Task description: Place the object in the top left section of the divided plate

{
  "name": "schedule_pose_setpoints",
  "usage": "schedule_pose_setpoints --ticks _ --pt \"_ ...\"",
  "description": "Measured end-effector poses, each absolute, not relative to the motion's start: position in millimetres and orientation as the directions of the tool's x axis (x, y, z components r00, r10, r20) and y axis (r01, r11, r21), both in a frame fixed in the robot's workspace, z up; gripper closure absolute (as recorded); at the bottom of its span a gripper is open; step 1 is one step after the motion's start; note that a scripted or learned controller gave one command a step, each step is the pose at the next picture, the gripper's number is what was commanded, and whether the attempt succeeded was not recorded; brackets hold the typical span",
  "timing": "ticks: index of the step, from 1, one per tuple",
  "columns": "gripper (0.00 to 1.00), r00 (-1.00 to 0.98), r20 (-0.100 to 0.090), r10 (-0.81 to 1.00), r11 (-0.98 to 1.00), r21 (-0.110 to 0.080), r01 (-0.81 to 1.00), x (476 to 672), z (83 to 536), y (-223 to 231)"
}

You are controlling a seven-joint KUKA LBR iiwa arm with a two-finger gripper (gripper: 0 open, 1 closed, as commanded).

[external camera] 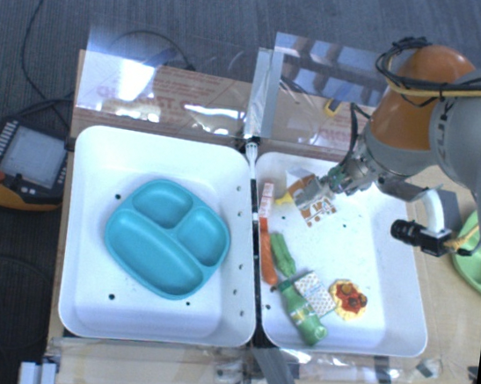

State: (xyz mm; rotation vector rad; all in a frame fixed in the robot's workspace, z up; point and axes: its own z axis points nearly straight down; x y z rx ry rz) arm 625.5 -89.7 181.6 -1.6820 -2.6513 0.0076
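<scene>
A teal divided plate [167, 237] lies in the left bin [75, 297], with two small sections at its upper side and one long section below. My gripper [305, 189] reaches down into the upper left part of the right bin [394, 297]. It sits right over a small brown and white patterned object [318, 209] with a yellow bit [284, 198] beside it. I cannot make out whether that object is in my grasp.
The right bin also holds an orange carrot [266, 252], a green vegetable [283, 255], a green bottle-like toy [304, 318], a checkered piece [318, 297] and a pizza slice [350, 300]. A red and white stick [266, 201] lies along the divider.
</scene>
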Motion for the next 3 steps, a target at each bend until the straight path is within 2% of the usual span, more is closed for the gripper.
schedule_pose_setpoints --ticks 1,2,3 --pt "1.00 -0.408 0.003 0.913 0.408 -0.006 0.913 542.4 208.2 -42.4" --pt "1.00 -0.248 -0.004 0.969 0.248 0.006 0.969 506.8 186.6 24.9" --pt "1.00 -0.120 -0.001 0.993 0.120 -0.009 0.993 501.6 180.4 97.0"
